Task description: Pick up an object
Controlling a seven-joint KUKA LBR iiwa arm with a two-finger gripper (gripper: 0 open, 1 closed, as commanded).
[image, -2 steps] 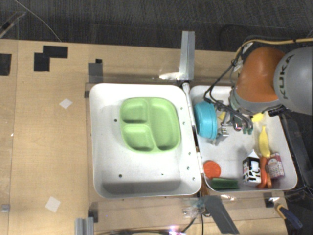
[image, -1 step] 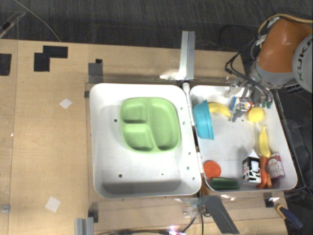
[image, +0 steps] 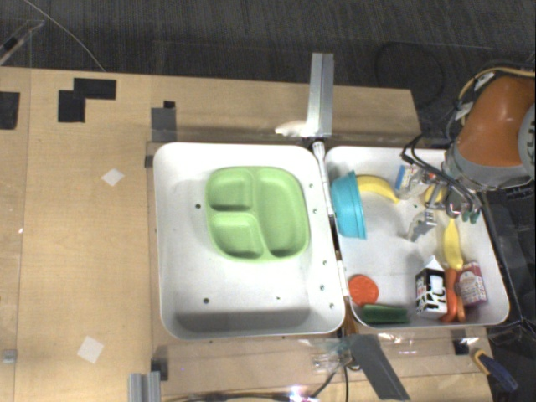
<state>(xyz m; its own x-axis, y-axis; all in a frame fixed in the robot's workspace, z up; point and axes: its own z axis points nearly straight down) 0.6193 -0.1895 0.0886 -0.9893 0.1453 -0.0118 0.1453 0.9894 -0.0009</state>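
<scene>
I hovered my gripper (image: 425, 221) low over the right bin (image: 502, 312), in the reach step, nothing gripped; whether it stood wide or narrow I could not tell. The banana (image: 378, 188) lay just left of it; next I judged a short shift and descent.

so the bench (image: 75, 249) is a pale wood top with a few black cutout shapes (image: 84, 97) toward the far left corner and a couple of little pale squares (image: 112, 176) stuck on the left part. two shallow white bins sit right on it, side by side and touching along a middle seam: the left bin (image: 180, 249) and the right bin (image: 494, 304). a metal post (image: 322, 95) stands at the far edge, right above that seam
</scene>
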